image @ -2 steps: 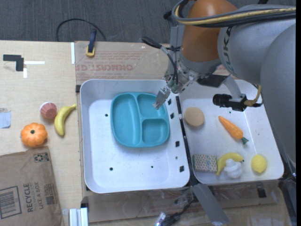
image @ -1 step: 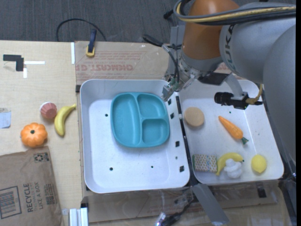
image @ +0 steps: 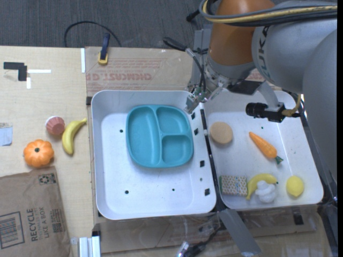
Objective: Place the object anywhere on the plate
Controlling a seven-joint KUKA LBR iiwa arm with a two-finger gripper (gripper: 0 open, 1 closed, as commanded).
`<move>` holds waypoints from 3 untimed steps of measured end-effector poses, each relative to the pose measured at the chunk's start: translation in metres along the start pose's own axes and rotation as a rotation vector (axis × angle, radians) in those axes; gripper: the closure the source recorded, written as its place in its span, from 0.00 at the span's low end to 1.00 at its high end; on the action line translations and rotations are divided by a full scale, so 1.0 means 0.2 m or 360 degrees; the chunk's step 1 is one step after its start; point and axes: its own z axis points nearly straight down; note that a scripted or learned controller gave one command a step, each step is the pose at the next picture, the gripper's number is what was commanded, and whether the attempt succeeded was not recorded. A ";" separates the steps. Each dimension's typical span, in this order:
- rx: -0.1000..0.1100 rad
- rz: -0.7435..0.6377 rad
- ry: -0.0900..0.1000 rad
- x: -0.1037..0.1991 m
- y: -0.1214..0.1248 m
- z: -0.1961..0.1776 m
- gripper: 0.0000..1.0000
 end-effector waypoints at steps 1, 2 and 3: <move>0.0001 0.0001 0.0000 0.00 0.00 0.00 0.00; 0.0003 -0.0003 -0.0003 -0.01 0.00 -0.04 1.00; -0.0007 -0.0292 0.0007 0.21 0.13 0.02 1.00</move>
